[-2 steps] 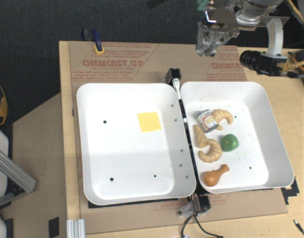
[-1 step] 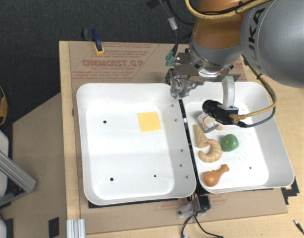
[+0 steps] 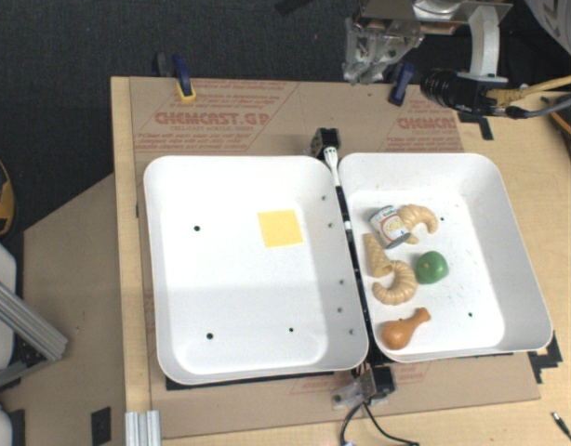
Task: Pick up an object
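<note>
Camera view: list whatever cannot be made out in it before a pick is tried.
- Gripper: small and blurred near the top edge; fingers' state unreadable.
- Arm above it: cut off by the top edge.
- Small printed carton: label too small to read; it overlaps a croissant, hiding part of it.
- Two more croissants: pressed together, boundary unclear.
- Right bin: near corner cut by cardboard edge.

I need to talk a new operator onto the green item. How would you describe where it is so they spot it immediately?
Look at the right-hand white bin, where a cluster of toy foods lies near its left wall. The green ball sits on the cluster's right edge, beside the lower croissant. It is the only green, round thing among tan and orange pieces.
</note>
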Robot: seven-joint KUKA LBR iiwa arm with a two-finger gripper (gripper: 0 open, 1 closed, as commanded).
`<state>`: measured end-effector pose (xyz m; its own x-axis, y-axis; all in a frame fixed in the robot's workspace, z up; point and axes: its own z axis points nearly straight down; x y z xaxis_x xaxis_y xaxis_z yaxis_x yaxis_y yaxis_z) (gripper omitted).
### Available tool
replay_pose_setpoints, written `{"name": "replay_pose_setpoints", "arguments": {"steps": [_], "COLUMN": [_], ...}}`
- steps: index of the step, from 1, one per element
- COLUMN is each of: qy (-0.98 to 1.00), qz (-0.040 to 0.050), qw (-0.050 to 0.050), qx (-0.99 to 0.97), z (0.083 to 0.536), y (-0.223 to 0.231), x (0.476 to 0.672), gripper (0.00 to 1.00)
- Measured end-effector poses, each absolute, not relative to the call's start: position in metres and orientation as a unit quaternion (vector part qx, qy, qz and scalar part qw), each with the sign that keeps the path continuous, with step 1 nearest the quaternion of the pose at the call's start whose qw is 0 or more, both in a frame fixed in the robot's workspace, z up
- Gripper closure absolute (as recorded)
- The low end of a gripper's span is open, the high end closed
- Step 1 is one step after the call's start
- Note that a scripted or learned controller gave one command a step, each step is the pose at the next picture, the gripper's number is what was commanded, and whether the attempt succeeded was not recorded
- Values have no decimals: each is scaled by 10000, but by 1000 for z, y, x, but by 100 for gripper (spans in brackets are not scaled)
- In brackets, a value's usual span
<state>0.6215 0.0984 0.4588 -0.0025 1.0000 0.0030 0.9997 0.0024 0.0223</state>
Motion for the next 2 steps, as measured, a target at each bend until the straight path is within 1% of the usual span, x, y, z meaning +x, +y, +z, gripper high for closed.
{"name": "replay_pose_setpoints", "arguments": {"steps": [1,2], "qy": [7095,7092], "qz": [-51,103], "qw": [-48,43], "qx": [7047,7049], "z": [339,528], "y": [158,198], "x": [582,573], "gripper": [100,100]}}
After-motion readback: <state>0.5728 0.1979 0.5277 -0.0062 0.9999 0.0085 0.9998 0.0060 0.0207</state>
